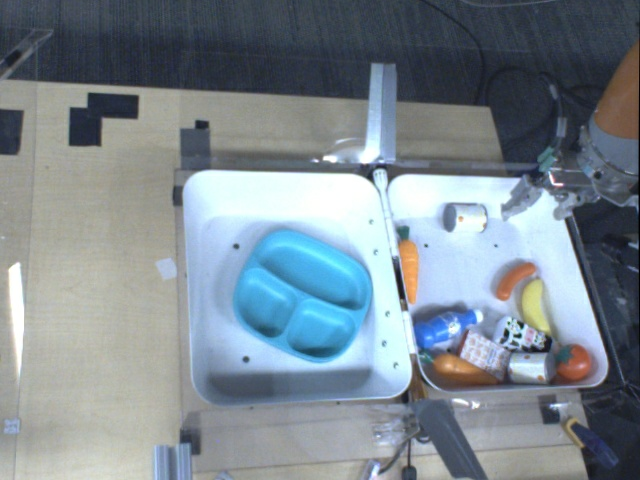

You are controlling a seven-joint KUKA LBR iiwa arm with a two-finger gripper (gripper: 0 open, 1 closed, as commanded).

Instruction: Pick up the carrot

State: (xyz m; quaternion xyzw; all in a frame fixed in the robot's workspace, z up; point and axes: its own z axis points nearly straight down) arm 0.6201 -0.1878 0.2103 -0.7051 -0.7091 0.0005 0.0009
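The carrot [408,267] is orange with a green top and lies lengthwise against the left wall of the right bin [575,258], top pointing away. My gripper [540,200] hovers over that bin's far right corner, well to the right of the carrot and beyond it. Its two fingers are spread open with nothing between them. A small grey can [465,217] lies on its side between the gripper and the carrot.
A blue divided plate [303,294] sits in the left bin [210,268]. Clustered in the right bin's near half are an orange-red sausage-shaped item [516,279], a banana [536,305], a blue bottle [447,328], a tomato [573,363], small cartons and another orange vegetable [462,369].
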